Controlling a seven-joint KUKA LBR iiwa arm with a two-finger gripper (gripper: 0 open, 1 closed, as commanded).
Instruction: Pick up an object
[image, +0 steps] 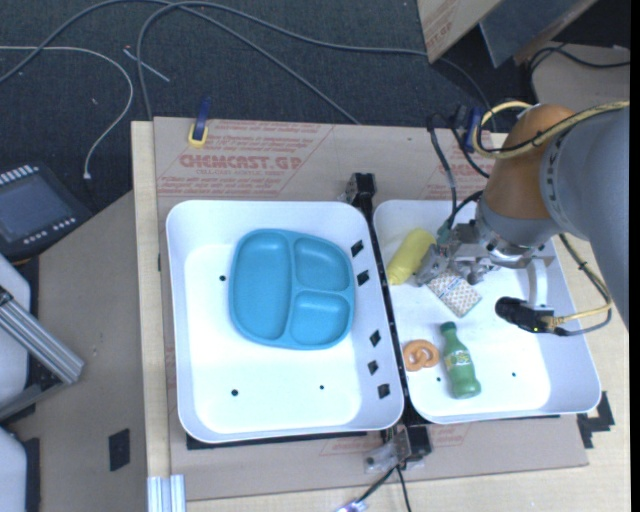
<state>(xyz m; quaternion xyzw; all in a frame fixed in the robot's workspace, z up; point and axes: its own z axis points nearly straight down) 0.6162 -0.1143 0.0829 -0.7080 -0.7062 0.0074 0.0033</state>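
Note:
In the right bin (570, 375), my gripper (455, 268) hangs low over a small white packet with a speckled pattern (456, 293), which lies just at its front. A yellow oblong object (410, 255) lies right beside the gripper on its left. Nearer the front of the bin, a green bottle (459, 362) lies on its side, with an orange ring-shaped piece (420, 354) touching its left. I see nothing held in the gripper.
A blue divided plate (292, 288) lies in the left bin (200, 330). A black-clipped ridge (375, 300) separates the two bins. The grey arm with its orange band (535, 165) comes in from the upper right, above the right bin's back corner.

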